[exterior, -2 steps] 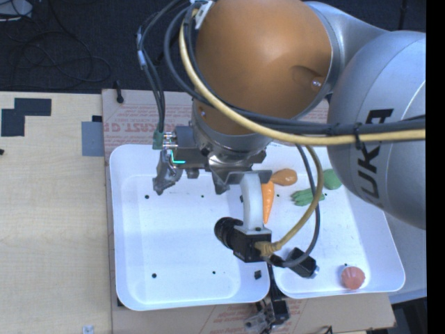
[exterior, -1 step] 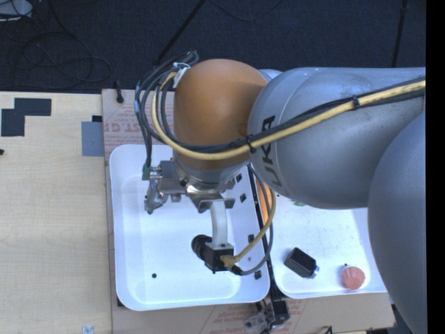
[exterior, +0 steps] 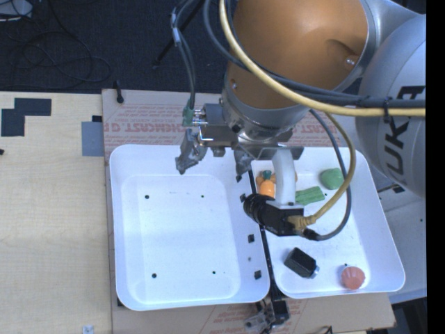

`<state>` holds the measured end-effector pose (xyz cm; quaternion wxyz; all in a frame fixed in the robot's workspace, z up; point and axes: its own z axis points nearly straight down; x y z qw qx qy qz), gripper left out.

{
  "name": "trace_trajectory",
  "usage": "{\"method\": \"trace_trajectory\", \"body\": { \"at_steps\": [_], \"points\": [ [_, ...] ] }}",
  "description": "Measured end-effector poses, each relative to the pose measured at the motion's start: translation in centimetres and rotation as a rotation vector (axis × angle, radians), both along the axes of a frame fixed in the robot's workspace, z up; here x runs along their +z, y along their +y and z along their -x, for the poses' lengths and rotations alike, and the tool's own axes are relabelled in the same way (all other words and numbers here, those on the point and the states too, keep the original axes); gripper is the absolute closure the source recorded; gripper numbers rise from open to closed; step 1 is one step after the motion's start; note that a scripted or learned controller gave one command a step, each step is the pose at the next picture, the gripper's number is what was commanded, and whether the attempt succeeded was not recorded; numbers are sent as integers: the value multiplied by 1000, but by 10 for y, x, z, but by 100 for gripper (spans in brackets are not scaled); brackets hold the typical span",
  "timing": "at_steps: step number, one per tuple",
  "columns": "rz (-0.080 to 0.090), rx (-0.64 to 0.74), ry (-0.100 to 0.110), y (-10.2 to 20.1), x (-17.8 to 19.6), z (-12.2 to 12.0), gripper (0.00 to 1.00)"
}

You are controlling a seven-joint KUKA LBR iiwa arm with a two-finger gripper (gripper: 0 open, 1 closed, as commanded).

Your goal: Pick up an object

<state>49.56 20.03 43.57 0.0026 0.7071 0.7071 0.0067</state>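
Orange-banded arm (exterior: 299,40) leans in low, its gripper (exterior: 208,152) over the left bin's (exterior: 132,284) back rim. A carrot (exterior: 265,184), green pieces (exterior: 332,178), black block (exterior: 301,262) and pink ball (exterior: 352,277) lie in the right bin (exterior: 386,256).

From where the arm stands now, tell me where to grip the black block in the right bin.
Grip the black block across its two long flat sides, coming straight down from above. It lies flat and skewed on the right bin floor, apart from the pink ball, so the jaws would probably need turning to match its slant.

"KU" on the arm (exterior: 407,127)
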Motion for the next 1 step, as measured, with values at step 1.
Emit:
{"method": "trace_trajectory", "body": {
  "at_steps": [1],
  "points": [
    [9, -2, 20, 0, -1, -1, 100]
  ]
}}
